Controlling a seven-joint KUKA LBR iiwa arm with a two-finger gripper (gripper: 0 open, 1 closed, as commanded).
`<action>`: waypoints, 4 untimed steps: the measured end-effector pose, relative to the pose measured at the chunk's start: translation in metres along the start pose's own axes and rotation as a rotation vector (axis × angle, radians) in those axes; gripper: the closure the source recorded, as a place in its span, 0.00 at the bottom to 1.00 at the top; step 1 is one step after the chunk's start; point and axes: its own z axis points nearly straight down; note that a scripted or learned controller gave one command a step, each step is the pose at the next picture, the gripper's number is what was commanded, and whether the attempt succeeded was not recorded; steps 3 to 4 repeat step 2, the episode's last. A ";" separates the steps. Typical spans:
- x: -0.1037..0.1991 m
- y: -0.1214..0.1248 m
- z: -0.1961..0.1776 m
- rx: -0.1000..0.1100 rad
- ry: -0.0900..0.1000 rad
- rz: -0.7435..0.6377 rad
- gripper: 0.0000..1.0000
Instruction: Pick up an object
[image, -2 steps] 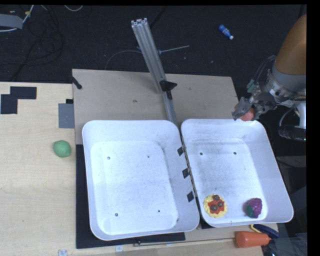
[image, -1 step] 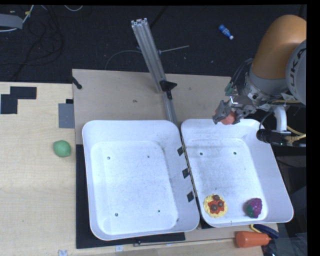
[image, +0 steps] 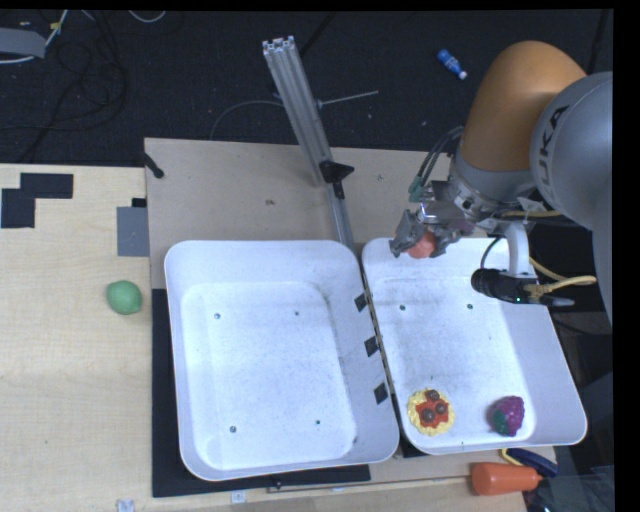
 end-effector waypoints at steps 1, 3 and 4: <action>0.052 -0.006 -0.008 -0.001 -0.001 0.000 1.00; 0.101 -0.010 -0.012 -0.001 0.000 0.000 1.00; 0.101 -0.010 -0.012 -0.001 0.000 0.000 1.00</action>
